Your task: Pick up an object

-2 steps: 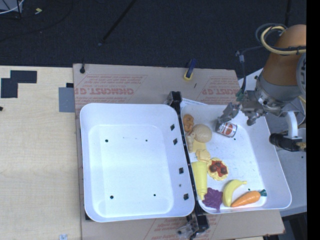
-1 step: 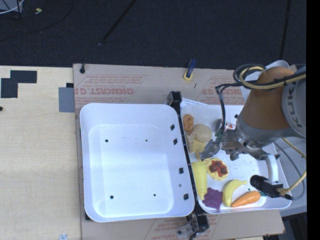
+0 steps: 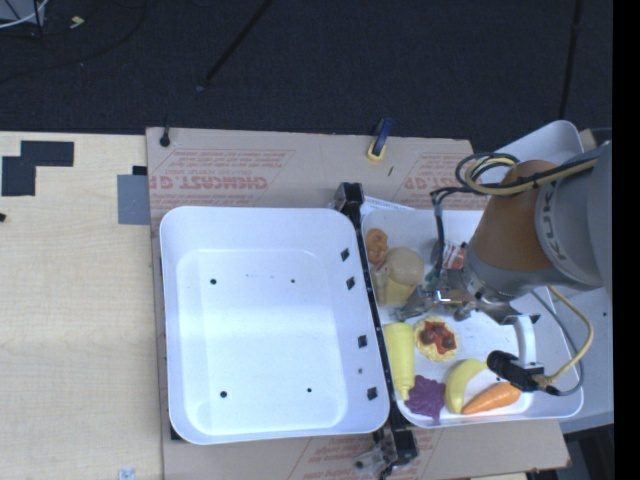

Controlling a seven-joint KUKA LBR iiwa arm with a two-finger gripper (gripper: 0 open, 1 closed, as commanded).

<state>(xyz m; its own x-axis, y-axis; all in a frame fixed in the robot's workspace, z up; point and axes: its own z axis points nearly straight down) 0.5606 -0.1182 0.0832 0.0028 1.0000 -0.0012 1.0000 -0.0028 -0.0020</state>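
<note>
Tool low over the right bin's toy food

Tool (image 3: 440,298) hung over the right bin (image 3: 570,403), close above a small tart with red filling (image 3: 437,338); I could not tell how it was set. Beside it I saw a pale round piece (image 3: 404,265) and a brown pastry (image 3: 376,245) near the divider. Nearer the front edge lay a yellow corn cob (image 3: 400,356), a purple piece (image 3: 426,396), a banana (image 3: 462,381) and a carrot (image 3: 492,399). Left bin (image 3: 200,268) sat alongside on the counter (image 3: 70,318)
</note>
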